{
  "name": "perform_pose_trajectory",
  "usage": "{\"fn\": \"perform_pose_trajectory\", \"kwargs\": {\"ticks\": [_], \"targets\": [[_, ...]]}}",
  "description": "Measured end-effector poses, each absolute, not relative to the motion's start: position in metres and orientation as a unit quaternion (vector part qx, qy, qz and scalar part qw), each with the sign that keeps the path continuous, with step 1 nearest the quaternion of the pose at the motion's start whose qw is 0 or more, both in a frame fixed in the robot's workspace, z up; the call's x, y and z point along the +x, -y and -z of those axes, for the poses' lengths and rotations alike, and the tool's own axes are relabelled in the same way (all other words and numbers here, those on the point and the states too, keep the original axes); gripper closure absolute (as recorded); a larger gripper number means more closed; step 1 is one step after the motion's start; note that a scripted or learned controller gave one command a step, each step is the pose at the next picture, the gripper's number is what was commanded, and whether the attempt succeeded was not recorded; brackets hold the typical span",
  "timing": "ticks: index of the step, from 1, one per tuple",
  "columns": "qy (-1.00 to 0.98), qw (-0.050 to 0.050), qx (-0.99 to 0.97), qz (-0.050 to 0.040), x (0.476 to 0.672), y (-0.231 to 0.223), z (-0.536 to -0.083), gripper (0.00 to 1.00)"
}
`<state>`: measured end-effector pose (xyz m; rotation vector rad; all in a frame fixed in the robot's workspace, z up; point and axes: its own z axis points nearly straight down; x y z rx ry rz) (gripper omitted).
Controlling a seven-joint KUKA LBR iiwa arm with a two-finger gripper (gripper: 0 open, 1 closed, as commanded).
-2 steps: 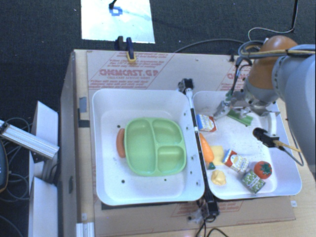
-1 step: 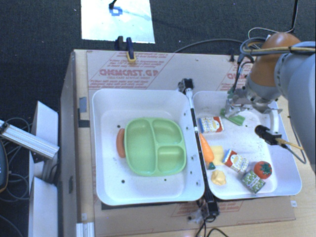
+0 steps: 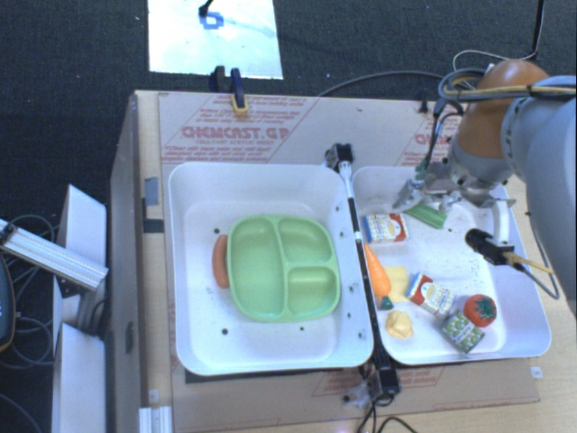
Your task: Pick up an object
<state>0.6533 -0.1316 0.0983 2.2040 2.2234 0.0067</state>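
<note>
My pincer [image 3: 431, 195] hangs in the upper part of the right bin [image 3: 532, 327], over a green object [image 3: 433, 215]; I cannot tell how far it is open or whether it has hold of anything. Below lie a small carton [image 3: 385, 228], a carrot [image 3: 378, 273], a tomato [image 3: 480, 309] and a green can [image 3: 462, 331]. The left bin [image 3: 194, 242] holds a green divided tray [image 3: 282, 267]. The board [image 3: 243, 126] beneath reads "CHEMCAST GP" in red, on dark carpet [image 3: 63, 61].
</note>
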Motion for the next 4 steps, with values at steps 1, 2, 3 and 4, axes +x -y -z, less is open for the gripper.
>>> {"fn": "perform_pose_trajectory", "kwargs": {"ticks": [1,2,3,4], "targets": [[-0.709,0.001,0.706,-0.0004,0.669,0.153,-0.084,0.00],[-0.710,0.004,0.704,-0.0012,0.670,0.152,-0.097,1.00],[-0.709,0.003,0.705,-0.0024,0.647,0.117,-0.232,1.00],[-0.709,0.001,0.705,-0.0013,0.622,0.047,-0.244,1.00]]}}
